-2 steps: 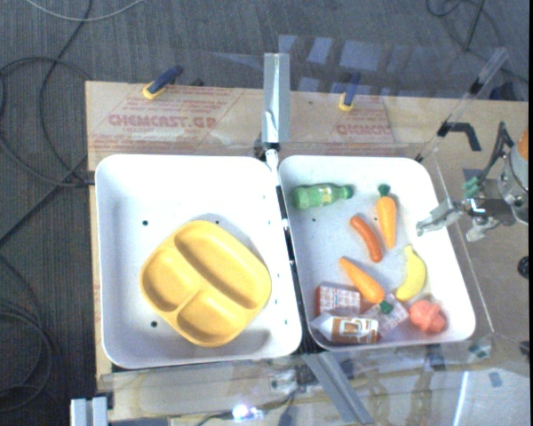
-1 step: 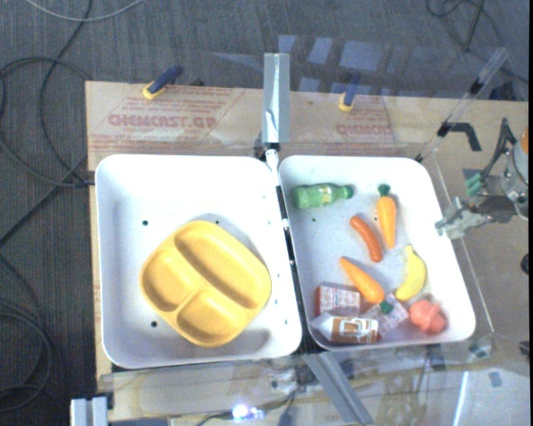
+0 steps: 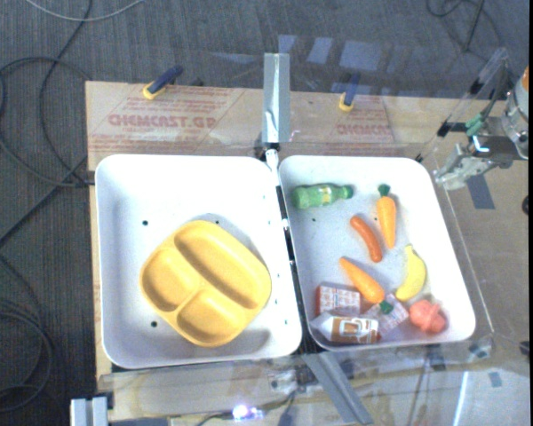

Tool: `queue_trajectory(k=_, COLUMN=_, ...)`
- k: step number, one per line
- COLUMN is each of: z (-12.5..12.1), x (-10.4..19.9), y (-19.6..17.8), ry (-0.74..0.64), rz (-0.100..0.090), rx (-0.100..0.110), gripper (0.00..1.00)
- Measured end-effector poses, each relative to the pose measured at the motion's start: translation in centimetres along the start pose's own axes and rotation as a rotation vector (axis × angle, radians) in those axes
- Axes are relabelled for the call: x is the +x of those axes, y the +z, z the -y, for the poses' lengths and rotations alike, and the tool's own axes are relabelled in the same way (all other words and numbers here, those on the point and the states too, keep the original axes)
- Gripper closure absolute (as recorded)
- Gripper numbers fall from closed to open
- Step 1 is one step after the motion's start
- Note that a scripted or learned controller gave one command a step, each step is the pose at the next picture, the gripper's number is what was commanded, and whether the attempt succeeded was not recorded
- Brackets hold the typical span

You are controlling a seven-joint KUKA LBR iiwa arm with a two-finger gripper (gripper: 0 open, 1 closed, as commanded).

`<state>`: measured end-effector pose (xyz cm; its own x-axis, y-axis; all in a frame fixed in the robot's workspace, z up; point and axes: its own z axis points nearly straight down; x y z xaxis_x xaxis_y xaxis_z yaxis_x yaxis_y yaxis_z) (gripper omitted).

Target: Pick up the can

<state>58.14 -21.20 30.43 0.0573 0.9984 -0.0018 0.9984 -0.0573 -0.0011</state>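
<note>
Can [image 3: 338,299] with a red label lies near the front wall of the right bin [image 3: 444,238], while the jaws [image 3: 466,162] hover well apart past its far right corner, their opening impossible to tell.

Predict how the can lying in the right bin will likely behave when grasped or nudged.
The can lies on its side, so a nudge would probably roll it. It looks rigid, so it likely holds shape. Its smooth label may slip, and the carrot crowds it.
</note>
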Motion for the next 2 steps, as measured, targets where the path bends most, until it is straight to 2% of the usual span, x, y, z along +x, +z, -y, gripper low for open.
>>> queue_trajectory(k=1, z=2.4, x=-0.1, y=16.5, ry=-0.057, rz=-0.002, rx=0.003, gripper=1.0)
queue_trajectory(k=2, z=8.9, x=-1.1, y=9.5, ry=-0.102, rz=-0.002, rx=0.001, gripper=1.0)
